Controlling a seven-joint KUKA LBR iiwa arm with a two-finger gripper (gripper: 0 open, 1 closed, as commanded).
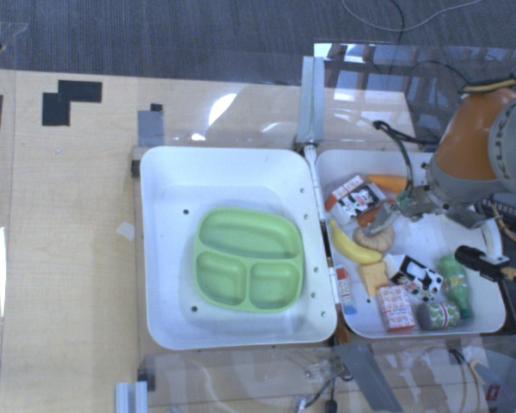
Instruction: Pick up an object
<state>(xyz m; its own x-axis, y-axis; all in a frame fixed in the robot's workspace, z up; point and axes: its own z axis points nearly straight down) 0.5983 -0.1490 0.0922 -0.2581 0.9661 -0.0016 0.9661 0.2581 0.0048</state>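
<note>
- At the near edge of the right bin [499, 321] lie a small red-and-white packet [396, 307] and a green can [439, 315] on its side. A green bottle [454, 280] and a black-and-white carton [417, 275] are just behind them. They lie close together, so a grasp here may catch two things at once.
- Further in, the yellow banana [353, 243] lies beside the wall between the two bins. A pale round pastry [376, 239] touches its far end, and a yellow cheese-like block [374, 275] lies just beside it.
- The gripper [394, 211] is low over this middle group, above the pastry and a brown-orange thing under it. I cannot tell whether the jaws are apart or together, because the tip is too small and blurred. I see nothing clearly held.
- In my judgement the pastry is the nearest target. The arm should come straight down, with the jaws on both sides of it and away from the banana, close firmly, and lift slowly to check the hold.
- Behind the gripper are a second black-and-white carton [354, 198] and an orange carrot [387, 182].
- The left bin [159, 231] holds a green divided tray [248, 259], well apart from the arm.
</note>
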